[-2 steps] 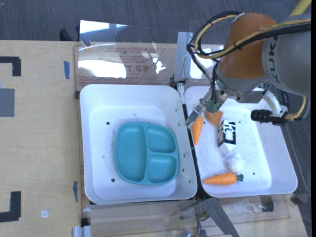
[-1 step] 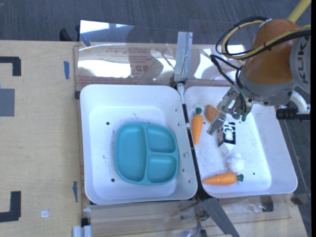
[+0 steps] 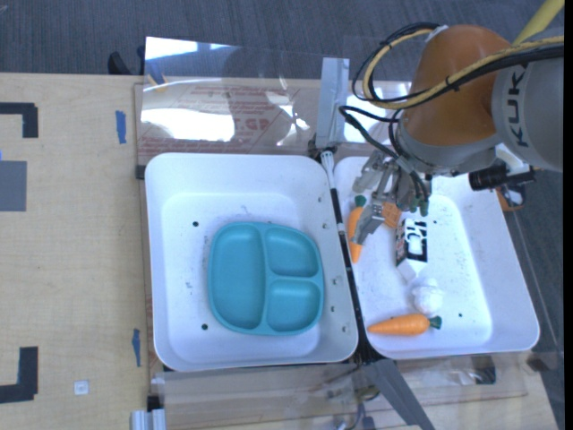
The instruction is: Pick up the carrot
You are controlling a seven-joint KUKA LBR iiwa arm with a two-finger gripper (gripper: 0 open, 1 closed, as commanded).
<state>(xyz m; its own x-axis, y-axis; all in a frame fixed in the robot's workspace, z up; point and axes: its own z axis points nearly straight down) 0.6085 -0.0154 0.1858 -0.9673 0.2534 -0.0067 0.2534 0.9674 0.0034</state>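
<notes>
Two carrots lie in the right bin. One carrot with a green stub end rests flat near the bin's front wall. A second, slimmer carrot lies along the bin's left wall. My gripper hangs low over the back left of this bin, just right of the slim carrot's upper end. A small orange piece shows right under the gripper; what it belongs to is unclear. The arm's orange band covers the bin's back edge.
A black-and-white packet lies just right of the gripper, and a white lump sits between it and the front carrot. The left bin holds a teal divided plate. Clear plastic sheeting lies behind the bins.
</notes>
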